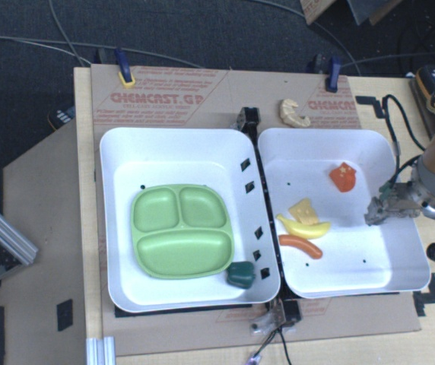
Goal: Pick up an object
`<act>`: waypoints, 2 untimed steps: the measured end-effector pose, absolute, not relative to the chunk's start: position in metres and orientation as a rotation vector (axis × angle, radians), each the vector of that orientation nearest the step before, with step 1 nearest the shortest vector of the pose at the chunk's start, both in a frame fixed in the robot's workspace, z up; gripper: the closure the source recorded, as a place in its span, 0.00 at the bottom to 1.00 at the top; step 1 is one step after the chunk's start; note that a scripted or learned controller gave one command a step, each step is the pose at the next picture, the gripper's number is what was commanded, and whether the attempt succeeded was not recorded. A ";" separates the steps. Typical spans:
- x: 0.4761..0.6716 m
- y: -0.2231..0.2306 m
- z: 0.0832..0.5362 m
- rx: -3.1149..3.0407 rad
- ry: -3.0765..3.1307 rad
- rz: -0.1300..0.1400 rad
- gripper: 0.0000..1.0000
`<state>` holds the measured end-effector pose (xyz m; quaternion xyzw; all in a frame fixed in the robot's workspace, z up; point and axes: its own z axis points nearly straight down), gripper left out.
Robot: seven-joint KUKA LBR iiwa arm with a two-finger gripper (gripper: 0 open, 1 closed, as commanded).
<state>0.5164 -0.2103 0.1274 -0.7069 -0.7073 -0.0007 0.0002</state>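
Even, fairly bright overhead light falls across the bench, pushing the two white bins point(320, 280) close to overexposure, with a mild sheen along their rims and on the green divided plate point(181, 230) in the left one. Shadows are soft and short, sitting just under the small toys, while the dark floor at the far side stays dim and nearly without detail. The frame is low in resolution and slightly soft, and the gripper point(385, 204) at right looks blurred.

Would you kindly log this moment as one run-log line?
gripper: right bin's right side, holding nothing | red toy, banana, orange sausage: untouched | green tray: left bin
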 end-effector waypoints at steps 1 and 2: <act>0.516 -0.212 0.171 -2.225 -2.226 -0.004 1.00; 0.521 -0.214 0.215 -2.224 -2.227 -0.004 1.00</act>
